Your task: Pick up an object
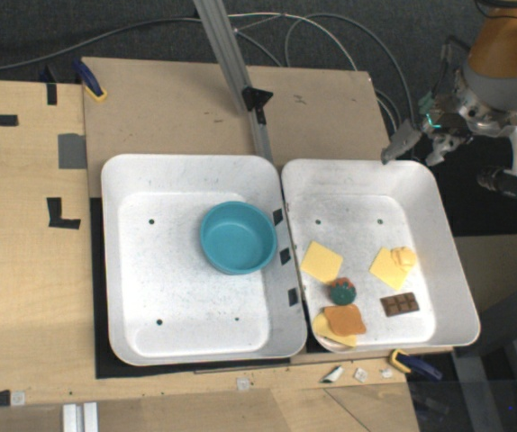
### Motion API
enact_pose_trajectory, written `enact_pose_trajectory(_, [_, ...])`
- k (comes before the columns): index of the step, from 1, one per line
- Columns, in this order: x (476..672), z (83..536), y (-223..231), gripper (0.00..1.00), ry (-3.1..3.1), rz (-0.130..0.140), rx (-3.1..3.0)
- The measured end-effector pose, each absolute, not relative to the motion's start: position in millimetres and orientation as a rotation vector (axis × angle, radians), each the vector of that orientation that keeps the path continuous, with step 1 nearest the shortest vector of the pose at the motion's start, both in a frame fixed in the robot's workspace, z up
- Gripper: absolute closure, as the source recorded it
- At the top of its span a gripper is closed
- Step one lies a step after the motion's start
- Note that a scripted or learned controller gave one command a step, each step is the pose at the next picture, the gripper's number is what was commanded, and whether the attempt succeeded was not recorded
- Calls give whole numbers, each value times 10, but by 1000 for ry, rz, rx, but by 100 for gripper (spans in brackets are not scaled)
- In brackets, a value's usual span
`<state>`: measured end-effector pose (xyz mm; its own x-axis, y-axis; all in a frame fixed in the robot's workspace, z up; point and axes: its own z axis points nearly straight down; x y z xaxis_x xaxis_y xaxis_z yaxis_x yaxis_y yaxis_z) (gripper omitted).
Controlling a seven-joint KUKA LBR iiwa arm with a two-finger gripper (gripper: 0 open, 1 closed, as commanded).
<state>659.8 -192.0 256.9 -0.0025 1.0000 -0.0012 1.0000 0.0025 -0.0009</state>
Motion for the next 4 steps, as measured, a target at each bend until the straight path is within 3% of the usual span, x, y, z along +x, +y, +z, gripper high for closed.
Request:
enact_pose_trajectory(1, [6597,2569,-1923,0,2224,-4,2219])
enact_pose_trajectory(4, [6579,854,-1809,0,2227,-6,2220])
